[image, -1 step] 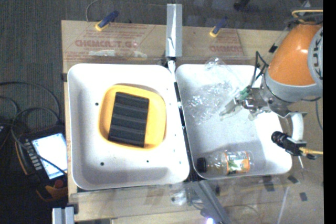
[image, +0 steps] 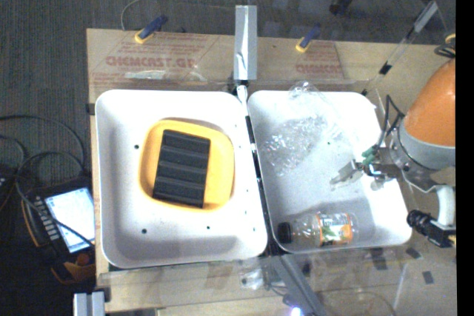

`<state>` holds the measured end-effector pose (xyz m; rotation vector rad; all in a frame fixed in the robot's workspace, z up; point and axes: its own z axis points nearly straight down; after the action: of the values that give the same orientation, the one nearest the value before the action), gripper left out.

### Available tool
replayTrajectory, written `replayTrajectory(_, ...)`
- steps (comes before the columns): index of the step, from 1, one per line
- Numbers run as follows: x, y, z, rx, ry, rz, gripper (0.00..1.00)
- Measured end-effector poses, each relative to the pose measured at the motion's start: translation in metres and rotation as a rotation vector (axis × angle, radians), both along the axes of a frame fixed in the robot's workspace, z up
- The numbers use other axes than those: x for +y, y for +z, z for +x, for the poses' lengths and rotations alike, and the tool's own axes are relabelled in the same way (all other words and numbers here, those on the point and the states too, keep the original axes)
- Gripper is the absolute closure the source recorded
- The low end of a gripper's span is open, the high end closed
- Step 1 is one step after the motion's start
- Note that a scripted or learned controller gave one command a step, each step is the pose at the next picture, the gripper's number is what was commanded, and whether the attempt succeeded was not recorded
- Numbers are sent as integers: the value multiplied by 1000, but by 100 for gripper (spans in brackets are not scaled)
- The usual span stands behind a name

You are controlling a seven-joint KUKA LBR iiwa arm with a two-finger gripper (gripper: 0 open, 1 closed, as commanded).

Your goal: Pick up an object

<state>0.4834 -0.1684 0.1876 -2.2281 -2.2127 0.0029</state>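
A clear plastic bottle (image: 320, 228) with an orange label and a dark cap lies on its side along the front wall of the right bin (image: 370, 115). Crumpled clear plastic (image: 294, 138) sits in that bin's back left part. In the left bin (image: 118, 159) rests a yellow dish (image: 222, 159) with a black ridged block (image: 182, 167) on it. My gripper (image: 354, 170) hangs over the right side of the right bin, above and to the right of the bottle and apart from it. Nothing shows in its grasp.
The arm's orange band (image: 441, 111) and grey wrist (image: 422, 155) stand over the right bin's right rim. A metal post (image: 245, 44) rises behind the seam between the bins. Two clamps (image: 150, 28) (image: 308, 37) hold the cardboard at the back.
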Motion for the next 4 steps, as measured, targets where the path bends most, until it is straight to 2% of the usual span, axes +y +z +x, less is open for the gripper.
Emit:
replayTrajectory(1, -14, -96, 4, -15, 134, -3, 0)
replayTrajectory(2, 29, -96, 28, -17, -48, -5, 0)
replayTrajectory(3, 53, -96, 28, -20, 65, -10, 0)
replayTrajectory(4, 56, -85, 30, -23, 67, -3, 100)
